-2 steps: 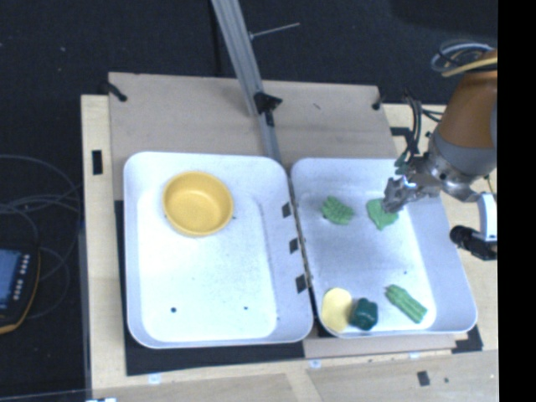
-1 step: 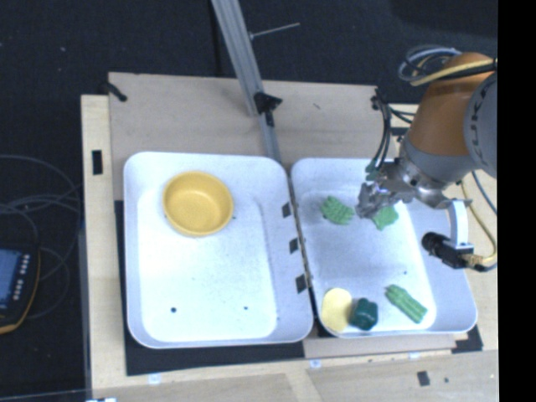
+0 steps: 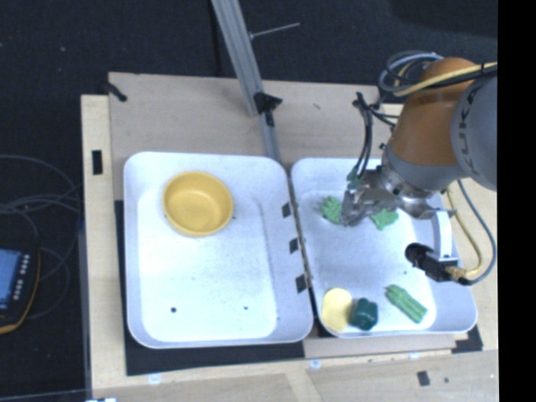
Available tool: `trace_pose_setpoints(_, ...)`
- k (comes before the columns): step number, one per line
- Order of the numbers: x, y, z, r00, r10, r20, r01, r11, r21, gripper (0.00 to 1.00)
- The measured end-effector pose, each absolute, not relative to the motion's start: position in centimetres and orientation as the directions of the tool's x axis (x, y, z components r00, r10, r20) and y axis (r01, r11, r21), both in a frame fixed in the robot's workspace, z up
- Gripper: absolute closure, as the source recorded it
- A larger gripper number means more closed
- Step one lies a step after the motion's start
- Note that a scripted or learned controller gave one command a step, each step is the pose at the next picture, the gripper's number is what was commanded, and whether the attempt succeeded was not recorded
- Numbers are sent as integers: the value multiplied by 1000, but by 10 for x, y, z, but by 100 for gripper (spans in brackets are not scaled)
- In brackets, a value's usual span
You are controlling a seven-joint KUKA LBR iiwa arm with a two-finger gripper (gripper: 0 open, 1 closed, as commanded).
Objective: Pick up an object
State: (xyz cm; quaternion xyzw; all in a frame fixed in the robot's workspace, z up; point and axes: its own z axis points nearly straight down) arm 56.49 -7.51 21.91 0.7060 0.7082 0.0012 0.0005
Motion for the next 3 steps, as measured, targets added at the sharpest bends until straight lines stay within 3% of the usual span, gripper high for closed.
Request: trace_pose_setpoints(3,510,80,221,-4,1000,1,1000,4,1,100)
